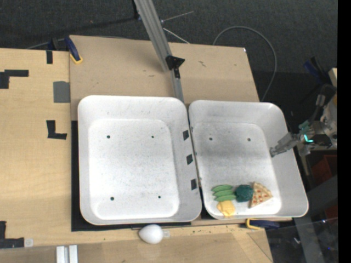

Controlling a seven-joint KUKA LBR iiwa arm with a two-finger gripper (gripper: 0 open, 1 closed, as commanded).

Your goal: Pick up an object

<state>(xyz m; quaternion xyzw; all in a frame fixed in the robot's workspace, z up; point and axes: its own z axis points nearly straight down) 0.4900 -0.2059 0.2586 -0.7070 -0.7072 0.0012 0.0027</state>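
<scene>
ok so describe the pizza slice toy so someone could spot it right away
Look in the right-hand white bin, at its near edge, where a small cluster of toys lies. The pizza slice is the rightmost of them, beside the dark green toy: a tan wedge with red spots, the only triangular piece there.

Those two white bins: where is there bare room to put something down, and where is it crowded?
The left bin shows bare floor from wall to wall. The right bin is free across its far and middle floor, up to the claw at its right wall. Its near corner is crowded: green toy, teal toy, pizza slice, yellow piece.
</scene>
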